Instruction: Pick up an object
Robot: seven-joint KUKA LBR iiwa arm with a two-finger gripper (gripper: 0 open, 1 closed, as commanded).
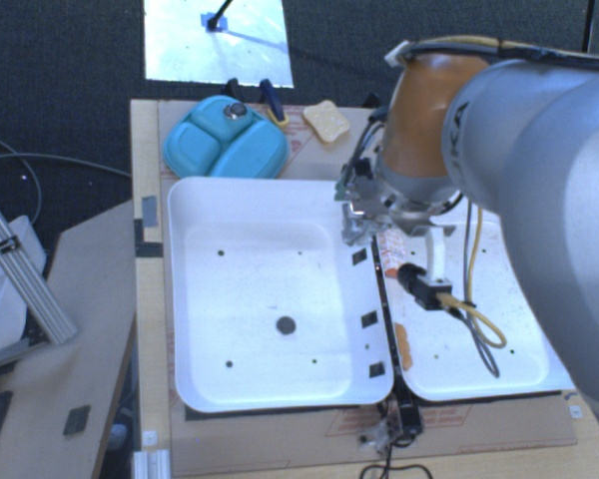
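Looks like the reach-in stage: the gripper (357, 230) sits low over the seam between the bins, can't tell how its jaws stand. Nearest pick is the small orange piece (403, 346), below and slightly right of it. Next it needs lining up over that.

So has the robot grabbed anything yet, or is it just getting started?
Nothing looks picked up yet. The claw sits low over the inner edge of the right bin, near the divide between the bins, and I cannot tell if it grips anything. A small orange-brown object lies loose in that bin, and a dark round piece in the left bin. The grasp and lift remain.
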